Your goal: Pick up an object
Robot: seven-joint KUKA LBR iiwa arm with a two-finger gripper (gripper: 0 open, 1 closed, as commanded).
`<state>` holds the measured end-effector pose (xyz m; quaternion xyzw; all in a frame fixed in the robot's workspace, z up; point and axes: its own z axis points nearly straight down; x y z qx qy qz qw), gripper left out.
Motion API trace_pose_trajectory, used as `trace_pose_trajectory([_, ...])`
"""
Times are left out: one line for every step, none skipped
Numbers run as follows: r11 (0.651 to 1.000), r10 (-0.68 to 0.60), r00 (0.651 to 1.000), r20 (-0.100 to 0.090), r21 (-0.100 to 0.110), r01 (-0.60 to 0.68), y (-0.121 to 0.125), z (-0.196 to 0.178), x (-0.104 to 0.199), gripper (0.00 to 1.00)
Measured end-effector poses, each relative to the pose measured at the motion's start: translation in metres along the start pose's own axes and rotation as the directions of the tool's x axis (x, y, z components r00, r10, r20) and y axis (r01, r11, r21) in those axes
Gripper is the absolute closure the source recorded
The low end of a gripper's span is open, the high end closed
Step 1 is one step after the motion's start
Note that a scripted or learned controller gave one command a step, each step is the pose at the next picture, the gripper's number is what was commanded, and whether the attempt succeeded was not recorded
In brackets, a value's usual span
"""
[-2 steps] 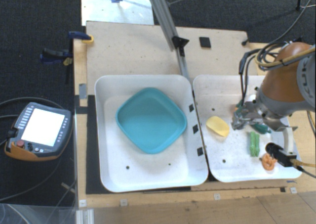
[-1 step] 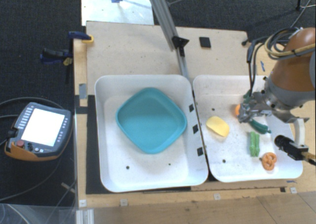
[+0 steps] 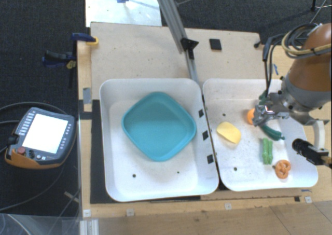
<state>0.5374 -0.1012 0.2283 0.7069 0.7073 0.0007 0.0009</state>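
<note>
The right bin holds a yellow wedge-shaped piece, a green pod-like piece, an orange pretzel-shaped piece, a dark green piece and an orange round piece. My gripper hangs over the right bin's middle, just right of the orange round piece and above the dark green piece. The wrist hides much of the fingers, and nothing shows clearly between them.
A teal square plate lies in the left bin. A metal pole slants across the bench behind the bins. A black cylinder on the arm overhangs the right bin's right edge. A teach pendant lies left of the bench.
</note>
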Motion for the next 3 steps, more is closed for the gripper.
trace_pose_trajectory([1.000, -0.004, 1.000, -0.001, 0.002, 0.004, -0.006, 0.010, 0.051, 1.00])
trace_pose_trajectory([1.000, -0.005, 1.000, -0.002, 0.001, 0.005, -0.017, -0.002, 0.108, 1.00])
trace_pose_trajectory([1.000, -0.004, 1.000, -0.001, 0.002, 0.004, -0.026, 0.008, 0.160, 1.00])
